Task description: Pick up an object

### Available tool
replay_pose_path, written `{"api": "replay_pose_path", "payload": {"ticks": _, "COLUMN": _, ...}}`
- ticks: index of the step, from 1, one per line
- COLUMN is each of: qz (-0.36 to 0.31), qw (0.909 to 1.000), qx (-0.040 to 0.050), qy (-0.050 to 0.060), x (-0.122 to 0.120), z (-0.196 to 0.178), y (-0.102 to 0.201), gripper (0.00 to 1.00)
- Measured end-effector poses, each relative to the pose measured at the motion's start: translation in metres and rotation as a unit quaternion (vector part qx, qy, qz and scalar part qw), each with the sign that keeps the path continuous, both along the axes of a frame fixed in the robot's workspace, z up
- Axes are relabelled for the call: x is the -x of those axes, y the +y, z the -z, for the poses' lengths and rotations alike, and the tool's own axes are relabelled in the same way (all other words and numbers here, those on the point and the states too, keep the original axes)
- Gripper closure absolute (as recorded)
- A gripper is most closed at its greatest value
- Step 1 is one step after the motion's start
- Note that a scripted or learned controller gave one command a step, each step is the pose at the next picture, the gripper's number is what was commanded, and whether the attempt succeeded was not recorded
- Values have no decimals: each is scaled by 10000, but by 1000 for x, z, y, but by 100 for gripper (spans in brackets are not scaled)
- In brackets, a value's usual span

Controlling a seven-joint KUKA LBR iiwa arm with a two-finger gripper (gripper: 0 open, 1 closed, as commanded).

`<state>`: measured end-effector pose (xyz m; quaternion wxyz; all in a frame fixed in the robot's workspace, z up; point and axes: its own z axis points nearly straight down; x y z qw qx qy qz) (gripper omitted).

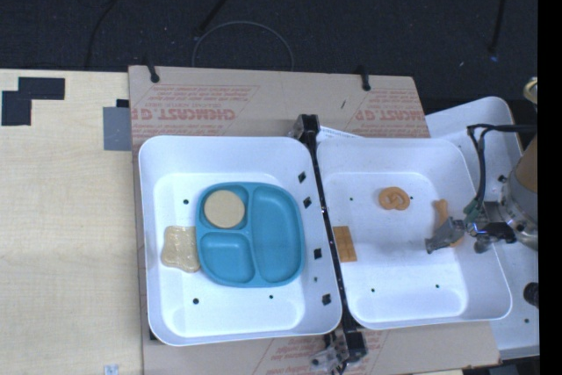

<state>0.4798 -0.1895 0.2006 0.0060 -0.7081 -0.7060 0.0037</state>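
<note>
A: Where are the objects?

B: A small orange pretzel-shaped piece [394, 198] lies in the right bin [413, 312], a tan stick-like piece [439, 211] beside it, and a flat orange-brown tile [343, 243] by the divider.

A: And the gripper?

B: The gripper [445, 236] is low at the right bin's right side, near the stick; whether it is spread or pressed together, I cannot tell.

A: The left bin?

B: The left bin [167, 162] holds a blue compartment tray [255, 234] with a round tan cookie [223, 208] in it, and a beige slice [181, 248] touches the tray's left edge.

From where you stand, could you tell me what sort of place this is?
Probably a robotics lab's grasping bench: two white bins on taped cardboard, toy items like a blue divided tray, cables on dark carpet, and the arm's hand reaching in.
</note>
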Motion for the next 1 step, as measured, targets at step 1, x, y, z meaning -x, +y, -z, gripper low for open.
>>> {"api": "replay_pose_path", "payload": {"ticks": 1, "qz": -12, "qw": 10000, "qx": 10, "qy": -52, "x": -3, "z": -5, "y": 0, "gripper": 0}}
